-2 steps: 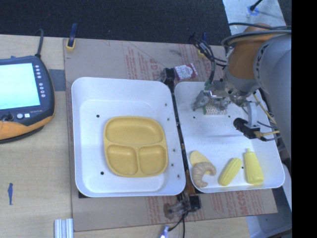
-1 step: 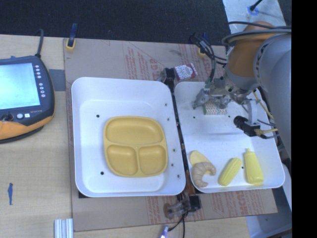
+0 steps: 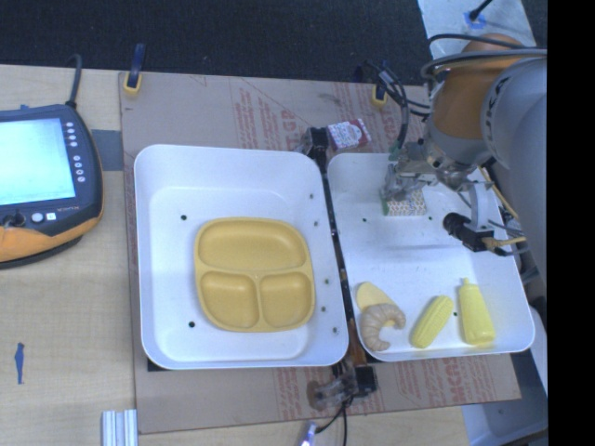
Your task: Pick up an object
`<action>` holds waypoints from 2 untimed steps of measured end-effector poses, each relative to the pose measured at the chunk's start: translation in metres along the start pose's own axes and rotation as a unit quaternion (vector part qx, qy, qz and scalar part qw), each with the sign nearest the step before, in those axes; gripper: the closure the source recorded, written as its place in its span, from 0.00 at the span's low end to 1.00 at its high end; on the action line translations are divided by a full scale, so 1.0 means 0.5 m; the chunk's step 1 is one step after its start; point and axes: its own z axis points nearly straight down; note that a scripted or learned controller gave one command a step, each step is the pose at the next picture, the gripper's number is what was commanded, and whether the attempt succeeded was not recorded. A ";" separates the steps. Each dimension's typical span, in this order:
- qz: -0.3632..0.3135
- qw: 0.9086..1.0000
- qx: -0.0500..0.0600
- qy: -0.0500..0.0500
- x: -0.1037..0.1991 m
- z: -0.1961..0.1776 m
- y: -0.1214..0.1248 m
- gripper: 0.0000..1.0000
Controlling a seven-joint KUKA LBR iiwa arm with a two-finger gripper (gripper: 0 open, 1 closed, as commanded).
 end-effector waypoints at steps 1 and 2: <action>0.000 1.000 0.000 0.000 0.000 0.000 0.000 0.00; 0.002 1.000 0.001 -0.001 0.016 0.023 -0.002 0.00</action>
